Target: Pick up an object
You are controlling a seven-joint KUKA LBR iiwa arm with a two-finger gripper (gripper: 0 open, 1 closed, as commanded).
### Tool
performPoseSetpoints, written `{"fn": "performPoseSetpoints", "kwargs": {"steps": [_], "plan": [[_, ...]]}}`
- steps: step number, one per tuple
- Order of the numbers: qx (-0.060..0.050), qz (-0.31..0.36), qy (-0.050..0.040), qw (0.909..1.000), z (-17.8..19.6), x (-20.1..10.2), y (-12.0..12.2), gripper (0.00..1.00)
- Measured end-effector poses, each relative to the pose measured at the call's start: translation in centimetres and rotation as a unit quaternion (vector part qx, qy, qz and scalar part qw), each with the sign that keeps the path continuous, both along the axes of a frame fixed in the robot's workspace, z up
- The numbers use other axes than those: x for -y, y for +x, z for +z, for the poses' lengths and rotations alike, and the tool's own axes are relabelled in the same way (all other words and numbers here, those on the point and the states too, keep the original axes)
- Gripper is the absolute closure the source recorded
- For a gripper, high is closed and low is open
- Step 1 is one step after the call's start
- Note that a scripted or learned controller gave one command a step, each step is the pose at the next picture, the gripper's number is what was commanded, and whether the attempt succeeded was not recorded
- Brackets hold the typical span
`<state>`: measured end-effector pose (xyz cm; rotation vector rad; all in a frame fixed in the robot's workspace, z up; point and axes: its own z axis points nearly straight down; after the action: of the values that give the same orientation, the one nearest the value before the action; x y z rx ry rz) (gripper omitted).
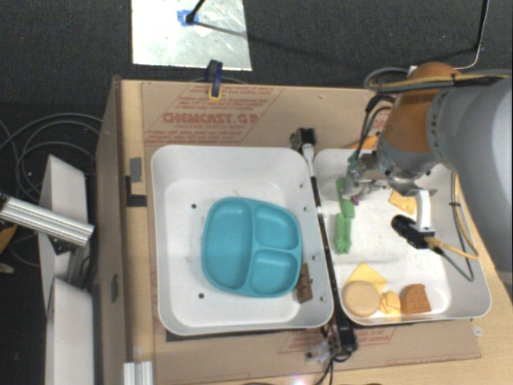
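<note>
1. Dark floor all round; a silver sheet (192, 22) lies on it beyond the bench. The bench top (208, 119) is brown printed cardboard.
2. Two white bins sit side by side on it: left bin (172, 215), right bin (469, 295), their walls touching in the middle.
3. Left bin: a teal plate (252, 247) with three sections, flat, near centre. A small brown bit (304, 283) sits at its lower right edge, against the wall between the bins.
4. My arm (473, 127) comes in from the right, over the far end of the right bin.
5. My gripper (357, 184) hangs low at the far left corner of the right bin. From this angle I cannot read whether my jaws are parted or closed, and nothing shows between them.
6. Green stick (345, 227): lies in the right bin along its left wall, its far end just beside my gripper. Contact not discernible.
7. Near end of right bin: yellow wedge (366, 274), tan disc (360, 298) touching it, a pale lump (390, 301), a brown cracker (415, 298).
8. An orange piece (403, 203) lies under my wrist, partly hidden.
</note>
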<state>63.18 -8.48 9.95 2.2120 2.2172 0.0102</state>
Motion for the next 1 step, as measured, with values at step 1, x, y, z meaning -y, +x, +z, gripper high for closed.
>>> {"fn": "performPoseSetpoints", "kwargs": {"steps": [1], "plan": [[-0.002, 0.0, 0.0016, 1.0, 9.07, -1.76, -5.02, 1.0]]}}
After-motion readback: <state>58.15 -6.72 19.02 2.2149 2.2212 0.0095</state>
